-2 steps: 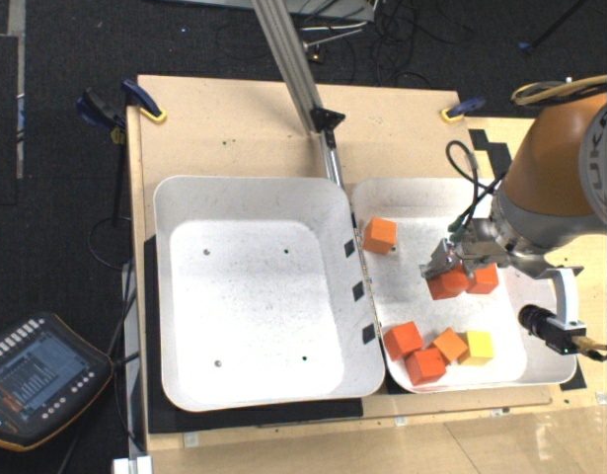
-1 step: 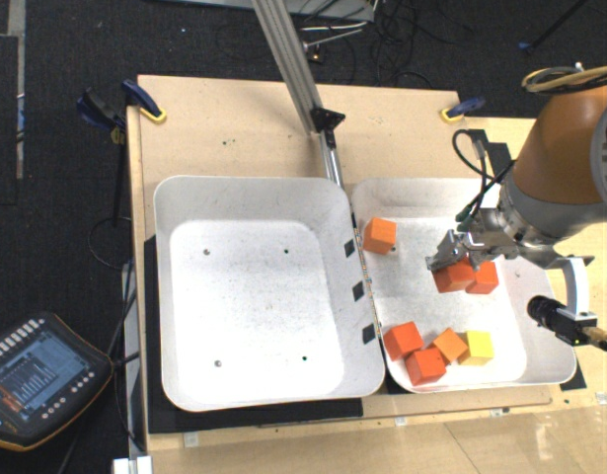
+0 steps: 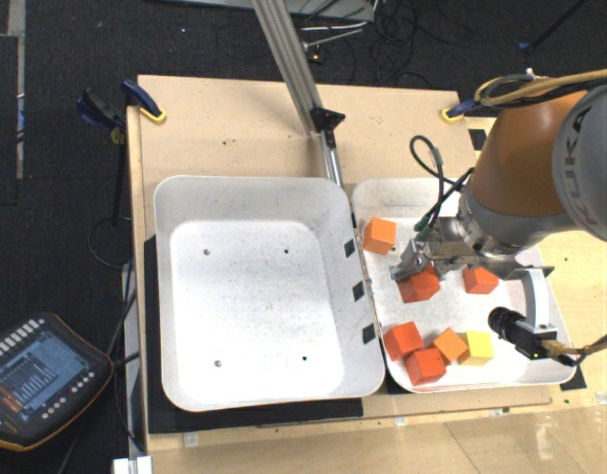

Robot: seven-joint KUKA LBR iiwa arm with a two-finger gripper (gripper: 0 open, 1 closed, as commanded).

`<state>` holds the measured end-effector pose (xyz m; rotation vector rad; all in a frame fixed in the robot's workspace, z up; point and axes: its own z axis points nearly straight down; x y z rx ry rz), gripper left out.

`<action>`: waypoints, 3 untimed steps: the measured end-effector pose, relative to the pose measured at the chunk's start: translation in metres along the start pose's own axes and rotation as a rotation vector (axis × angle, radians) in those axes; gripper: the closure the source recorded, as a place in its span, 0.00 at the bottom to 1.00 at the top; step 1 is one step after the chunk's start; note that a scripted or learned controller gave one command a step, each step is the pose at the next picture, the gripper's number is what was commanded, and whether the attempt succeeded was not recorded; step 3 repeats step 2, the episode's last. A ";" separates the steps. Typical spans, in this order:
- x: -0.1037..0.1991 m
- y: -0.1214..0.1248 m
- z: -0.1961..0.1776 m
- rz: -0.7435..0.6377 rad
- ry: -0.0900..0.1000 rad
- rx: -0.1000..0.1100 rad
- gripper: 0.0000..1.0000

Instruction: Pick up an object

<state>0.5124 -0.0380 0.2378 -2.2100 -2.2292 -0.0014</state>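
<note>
1. Pincer [image 3: 418, 263]: it hung low over the right bin [image 3: 392, 203], at the end of the arm [image 3: 525, 166], whose smooth casing was orange above and grey at the far right. I could not tell from the overhead view whether the pincer was released or clenched.

2. Task item: a red cube [image 3: 418, 286] with matte faces and crisp edges sat directly beneath the pincer, near the middle of the right bin. I could not tell whether the two were touching.

3. Other contents of the right bin:
- an orange cube [image 3: 380, 235], near the bin's left wall;
- a second red cube [image 3: 480, 280], just right of the pincer;
- a third red cube [image 3: 403, 339] and a fourth red cube [image 3: 425, 365], close together near the front rim;
- a small orange cube [image 3: 450, 345] beside a yellow cube [image 3: 480, 346].

4. Left bin [image 3: 254, 304]: shallow white plastic with rounded corners and a floor peppered with fine dark specks.

5. Surface [image 3: 244, 126]: a flat, pale tan board carried both bins side by side.
</note>
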 end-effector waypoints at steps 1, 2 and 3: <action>0.050 -0.009 -0.006 -0.001 -0.001 0.000 1.00; 0.101 -0.004 0.008 0.000 -0.002 0.002 1.00; 0.101 -0.004 0.008 0.000 -0.002 0.002 1.00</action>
